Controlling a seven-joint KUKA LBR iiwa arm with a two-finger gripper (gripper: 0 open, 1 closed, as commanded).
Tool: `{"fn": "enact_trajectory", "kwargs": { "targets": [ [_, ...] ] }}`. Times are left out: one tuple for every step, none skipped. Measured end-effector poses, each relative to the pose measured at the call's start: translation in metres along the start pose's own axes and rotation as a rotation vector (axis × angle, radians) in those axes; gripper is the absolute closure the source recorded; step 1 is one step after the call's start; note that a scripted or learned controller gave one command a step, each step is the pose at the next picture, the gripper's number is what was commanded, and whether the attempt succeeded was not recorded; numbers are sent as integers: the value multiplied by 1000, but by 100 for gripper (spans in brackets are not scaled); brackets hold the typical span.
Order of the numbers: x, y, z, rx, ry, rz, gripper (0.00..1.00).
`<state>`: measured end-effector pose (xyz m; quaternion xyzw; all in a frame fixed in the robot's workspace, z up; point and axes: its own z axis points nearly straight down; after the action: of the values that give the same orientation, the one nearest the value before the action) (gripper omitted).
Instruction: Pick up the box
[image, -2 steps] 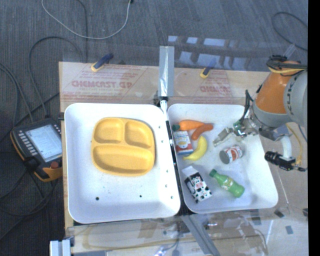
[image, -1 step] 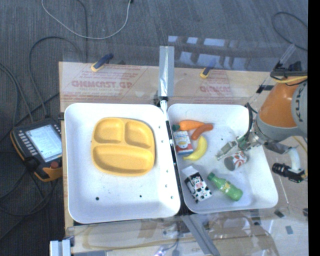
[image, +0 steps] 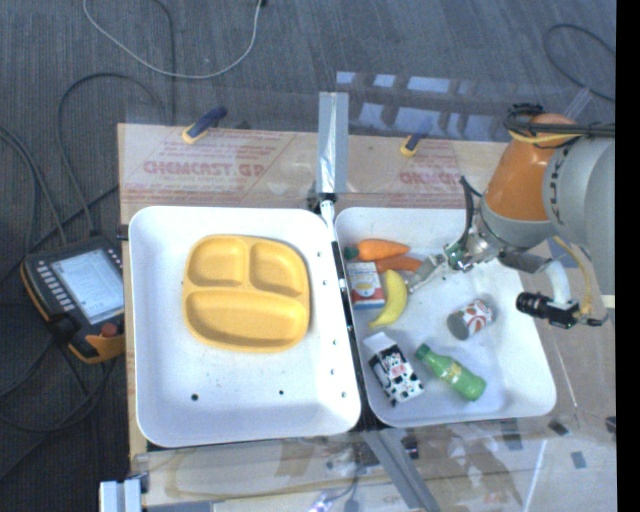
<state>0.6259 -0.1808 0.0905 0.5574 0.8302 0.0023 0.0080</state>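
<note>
Camera view: both candidate boxes are found left of the grey two-finger gripper (image: 455, 255), in the shallow white right bin (image: 520, 370).
Nearest, a black-and-white cow-patterned carton box (image: 397, 375) is laid slantwise. Farther back, a small orange-and-white box (image: 367, 285) is pressed against a yellow banana (image: 392, 300), closer to the gripper. Which box is meant cannot be settled. Whether the gripper is released or clenched cannot be told, as its tip is blurred.

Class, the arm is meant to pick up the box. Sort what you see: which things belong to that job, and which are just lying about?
Job:
small red-and-white box
gripper

Lying about:
yellow divided plastic tray
orange carrot
yellow banana
green plastic bottle
silver can
black-and-white cow-patterned carton
</note>
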Motion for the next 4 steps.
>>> {"fn": "enact_trajectory", "kwargs": {
  "targets": [
    [0,2,-10,-3,1,-1,100],
    [0,2,-10,-3,1,-1,0],
    [-15,31,2,6,5,59,0],
    [1,-23,0,4,2,45,0]
  ]
}}
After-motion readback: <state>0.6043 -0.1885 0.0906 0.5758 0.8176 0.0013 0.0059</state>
